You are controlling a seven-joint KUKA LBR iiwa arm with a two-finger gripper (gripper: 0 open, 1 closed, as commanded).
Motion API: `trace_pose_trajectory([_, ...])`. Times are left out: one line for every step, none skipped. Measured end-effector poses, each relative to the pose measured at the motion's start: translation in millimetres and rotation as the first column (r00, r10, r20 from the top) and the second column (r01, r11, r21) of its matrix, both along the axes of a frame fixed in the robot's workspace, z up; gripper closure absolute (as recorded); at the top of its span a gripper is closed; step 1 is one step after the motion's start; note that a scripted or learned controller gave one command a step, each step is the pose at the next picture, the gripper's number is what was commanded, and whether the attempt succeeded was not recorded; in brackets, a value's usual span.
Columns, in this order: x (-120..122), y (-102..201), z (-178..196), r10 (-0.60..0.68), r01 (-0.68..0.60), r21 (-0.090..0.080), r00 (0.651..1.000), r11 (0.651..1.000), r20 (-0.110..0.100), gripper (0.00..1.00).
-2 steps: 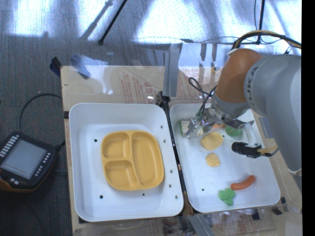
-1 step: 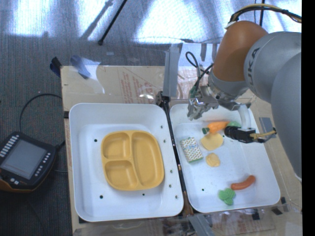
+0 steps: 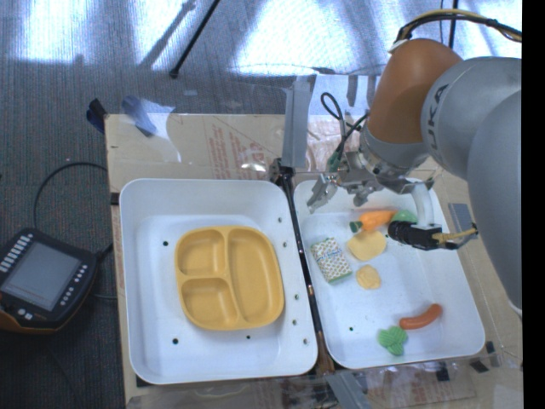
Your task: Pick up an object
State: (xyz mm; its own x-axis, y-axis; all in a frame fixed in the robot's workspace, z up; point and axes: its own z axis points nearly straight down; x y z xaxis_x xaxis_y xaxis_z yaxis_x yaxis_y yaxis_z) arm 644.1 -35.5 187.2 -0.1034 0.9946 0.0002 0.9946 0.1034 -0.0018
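Gripper (image 3: 368, 196) over the right bin (image 3: 443, 313), beside the carrot (image 3: 375, 220); finger state can't tell. Risk: descent clips the bin wall, or the carrot skids.

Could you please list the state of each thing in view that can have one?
Yellow divided tray: upright, compartments bare, in left bin.
Carrot: lying flat, right bin.
Sausage: lying flat.
Green-patterned packet: lying flat.
Hand: above the right bin's far end.
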Motion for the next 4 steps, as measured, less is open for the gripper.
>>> trace_pose_trajectory([-1.0,-90.4,-3.3,-0.131,0.131,-0.002,0.991,0.991,-0.001,0.0])
trace_pose_trajectory([-8.9,-117.8,-100.7,0.171,-0.171,0.002,0.985,0.985,-0.001,0.0])
trace_pose_trajectory([-8.0,-118.1,-89.8,0.17,-0.17,0.002,0.985,0.985,0.001,1.0])
trace_pose_trajectory([-8.3,-118.2,-90.4,0.169,-0.169,0.002,0.986,0.986,0.0,0.0])
